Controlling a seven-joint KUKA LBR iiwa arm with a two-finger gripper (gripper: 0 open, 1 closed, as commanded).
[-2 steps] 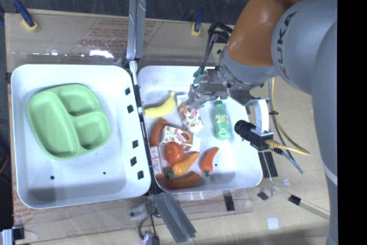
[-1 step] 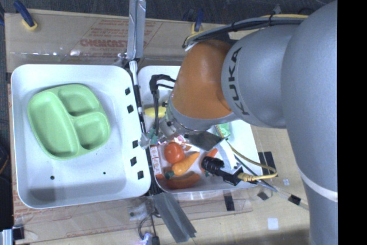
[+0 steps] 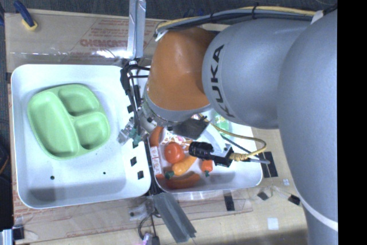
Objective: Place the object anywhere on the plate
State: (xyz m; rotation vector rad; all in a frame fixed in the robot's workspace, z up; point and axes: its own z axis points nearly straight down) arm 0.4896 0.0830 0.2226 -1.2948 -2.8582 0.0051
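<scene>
The big grey arm [image 3: 269, 60] is nearest to the camera and covers most of the right side of the view. It reaches down over the right bin [image 3: 243, 181]. Its orange band [image 3: 178, 69] sits above the wrist, and black and yellow cables [image 3: 241, 152] hang around it.

Under the wrist, the jaws [image 3: 153, 133] are low at the left end of the right bin, close to the wall between the two bins. The arm hides them for the most part, so I cannot tell if they are wide or narrow, or if something is between them.

In the right bin lies a small pile of toy food: a red tomato [image 3: 174, 152], an orange piece [image 3: 183, 166] just beside it, and a dark red piece [image 3: 182, 181] below them. They touch one another. Which one is the task's object I cannot tell.

In the left bin [image 3: 74, 186] lies the green plate [image 3: 69, 119], with three compartments. It is well apart from the pile.

Both bins stand on the worktop [image 3: 86, 31], brown at the far edge, where a blue clip [image 3: 26, 15] lies at the left corner.
</scene>
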